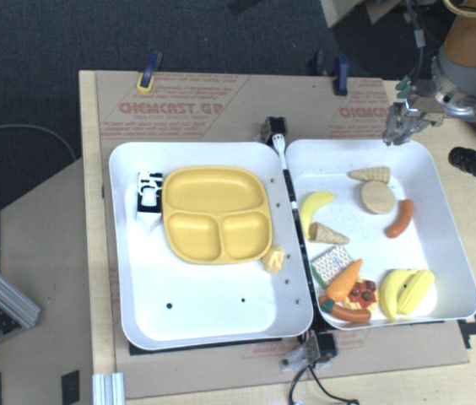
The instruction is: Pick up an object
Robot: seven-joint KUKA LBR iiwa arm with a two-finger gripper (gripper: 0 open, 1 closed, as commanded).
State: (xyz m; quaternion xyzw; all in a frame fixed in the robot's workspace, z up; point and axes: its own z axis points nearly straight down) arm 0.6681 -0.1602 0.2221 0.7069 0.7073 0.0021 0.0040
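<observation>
No single object is marked out, so the candidates are the toy foods in the right bin [440,226]. Taking the round cookie [378,197] as the landmark: a wafer wedge [370,175] lies just above it, a sausage [399,218] just to its right, a single banana [315,207] to its left, and a cone [328,234] below and left. Well below the cookie, along the bin's near edge, sit a bunch of bananas [407,291], a carrot [343,280], a cluster of red berries [360,293] and a hot dog [349,314], crowded together and touching. The loosely spaced pieces near the cookie look easier to grasp than that packed corner.

The hand [398,129] hangs up and to the right of the cookie, over the bin's far rim, with nothing between its fingers; whether they are spread or closed cannot be told. It appears poised before any descent.

Far left of the cookie, the left bin [137,294] holds a yellow divided plate [217,213], probably just clutter. Both bins rest on the surface [221,99].
</observation>
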